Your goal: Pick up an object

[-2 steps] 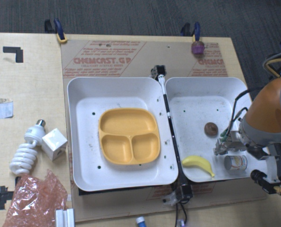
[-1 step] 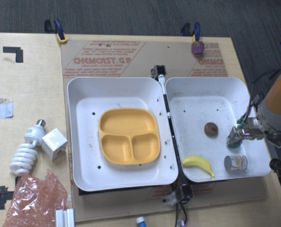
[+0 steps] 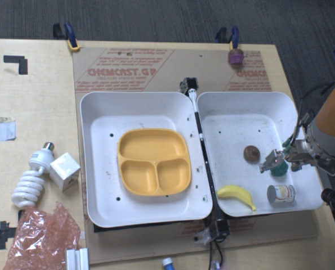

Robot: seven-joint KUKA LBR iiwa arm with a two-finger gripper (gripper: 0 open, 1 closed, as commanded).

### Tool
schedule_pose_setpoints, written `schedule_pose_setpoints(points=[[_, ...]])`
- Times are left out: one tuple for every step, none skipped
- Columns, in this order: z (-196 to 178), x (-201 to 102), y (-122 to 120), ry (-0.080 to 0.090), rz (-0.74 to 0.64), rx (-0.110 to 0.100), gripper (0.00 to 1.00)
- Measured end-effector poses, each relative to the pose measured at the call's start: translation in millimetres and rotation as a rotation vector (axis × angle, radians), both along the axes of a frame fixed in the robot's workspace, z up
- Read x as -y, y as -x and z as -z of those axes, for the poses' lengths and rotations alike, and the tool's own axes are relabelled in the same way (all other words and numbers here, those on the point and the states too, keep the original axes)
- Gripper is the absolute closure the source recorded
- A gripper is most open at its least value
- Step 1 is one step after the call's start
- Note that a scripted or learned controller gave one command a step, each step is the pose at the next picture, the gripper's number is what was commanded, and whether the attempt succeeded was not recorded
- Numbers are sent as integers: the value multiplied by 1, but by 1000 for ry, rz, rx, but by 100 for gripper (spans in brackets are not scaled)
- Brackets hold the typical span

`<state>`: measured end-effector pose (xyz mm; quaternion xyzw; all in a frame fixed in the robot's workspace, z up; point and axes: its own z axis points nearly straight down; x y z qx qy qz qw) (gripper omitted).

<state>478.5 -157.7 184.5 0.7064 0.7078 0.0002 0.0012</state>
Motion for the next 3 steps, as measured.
schedule_pose_setpoints(points=[[92, -21, -6, -2, 2, -2, 0], [82, -20, -7, -1, 3, 0, 100], [12, -26, 0, 0, 0, 0, 100]])
